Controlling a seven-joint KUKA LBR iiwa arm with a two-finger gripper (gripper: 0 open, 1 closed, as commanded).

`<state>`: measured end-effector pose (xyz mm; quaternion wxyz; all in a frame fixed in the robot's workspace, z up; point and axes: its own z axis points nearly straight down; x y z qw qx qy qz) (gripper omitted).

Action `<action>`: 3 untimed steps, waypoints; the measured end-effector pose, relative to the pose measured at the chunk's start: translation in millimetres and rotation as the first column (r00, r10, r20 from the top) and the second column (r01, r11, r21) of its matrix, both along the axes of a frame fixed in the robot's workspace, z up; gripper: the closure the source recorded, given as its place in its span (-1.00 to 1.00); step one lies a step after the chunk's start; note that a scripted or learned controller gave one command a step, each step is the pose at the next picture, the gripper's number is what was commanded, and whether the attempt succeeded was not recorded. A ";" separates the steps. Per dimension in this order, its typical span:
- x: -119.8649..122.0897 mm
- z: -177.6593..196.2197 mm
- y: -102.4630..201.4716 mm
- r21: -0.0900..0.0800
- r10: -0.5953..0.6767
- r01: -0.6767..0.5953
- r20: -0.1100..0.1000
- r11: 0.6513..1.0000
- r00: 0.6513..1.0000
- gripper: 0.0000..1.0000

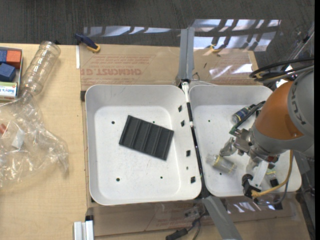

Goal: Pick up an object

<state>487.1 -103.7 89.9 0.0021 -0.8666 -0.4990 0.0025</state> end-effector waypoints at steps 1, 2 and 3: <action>-0.2 8.5 -0.9 0.000 -0.004 0.004 -0.002 1.000 1.000 1.00; -0.3 8.4 -0.9 0.001 -0.004 0.004 -0.002 1.000 1.000 -1.00; -0.9 16.1 -1.5 0.001 -0.007 0.007 -0.006 1.000 1.000 1.00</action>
